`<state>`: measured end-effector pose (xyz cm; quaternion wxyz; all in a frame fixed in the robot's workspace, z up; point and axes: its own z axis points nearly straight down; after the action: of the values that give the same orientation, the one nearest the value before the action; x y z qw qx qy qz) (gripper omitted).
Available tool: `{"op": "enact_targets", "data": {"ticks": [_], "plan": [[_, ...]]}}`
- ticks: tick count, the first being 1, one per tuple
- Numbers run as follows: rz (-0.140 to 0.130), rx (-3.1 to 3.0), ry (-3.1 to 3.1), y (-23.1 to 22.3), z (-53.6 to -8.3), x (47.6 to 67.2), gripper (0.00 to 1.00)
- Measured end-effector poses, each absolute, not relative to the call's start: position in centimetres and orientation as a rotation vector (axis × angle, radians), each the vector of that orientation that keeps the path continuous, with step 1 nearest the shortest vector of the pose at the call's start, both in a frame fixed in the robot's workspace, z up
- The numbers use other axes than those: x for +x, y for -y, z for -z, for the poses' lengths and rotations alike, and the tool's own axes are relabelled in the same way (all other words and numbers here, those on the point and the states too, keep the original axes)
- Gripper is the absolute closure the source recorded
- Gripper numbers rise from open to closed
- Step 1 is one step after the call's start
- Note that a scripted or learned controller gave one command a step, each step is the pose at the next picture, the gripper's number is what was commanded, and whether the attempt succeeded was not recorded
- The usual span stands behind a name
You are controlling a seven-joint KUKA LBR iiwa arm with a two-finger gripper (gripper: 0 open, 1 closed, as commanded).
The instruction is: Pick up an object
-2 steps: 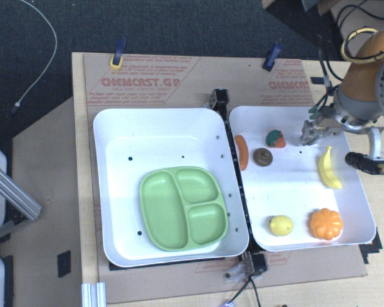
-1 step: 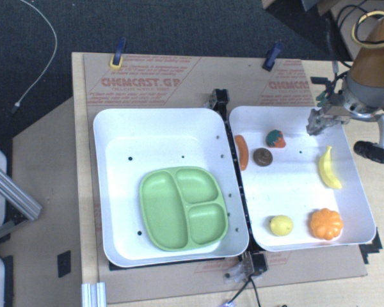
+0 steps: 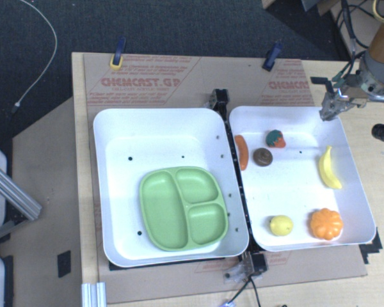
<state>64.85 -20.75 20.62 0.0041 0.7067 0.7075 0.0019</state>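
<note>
The right bin (image 3: 294,235) holds a yellow banana (image 3: 329,169), an orange pumpkin-shaped toy (image 3: 326,224), a yellow lemon (image 3: 281,225), a brown round piece (image 3: 263,157), a teal-and-orange toy (image 3: 275,138) and an orange carrot-like piece (image 3: 242,151) by the bin's left wall. My gripper (image 3: 329,109) hangs over the far right corner of that bin, apart from every object. Nothing shows between its fingertips.
The left bin (image 3: 115,139) carries a green divided plate (image 3: 182,206). A black clamp (image 3: 219,98) sits at the far end of the seam between the bins. Yellow (image 3: 117,57) and blue (image 3: 272,56) clips hold the cardboard's far edge.
</note>
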Motion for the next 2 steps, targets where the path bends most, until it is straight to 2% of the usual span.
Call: {"op": "enact_targets", "data": {"ticks": [1, 2], "plan": [[-0.005, 2.214, -2.217, 20.8, -26.1, 65.0, 1.0], [-0.002, 2.216, -2.229, 15.0, -26.7, 64.8, 1.0]]}}
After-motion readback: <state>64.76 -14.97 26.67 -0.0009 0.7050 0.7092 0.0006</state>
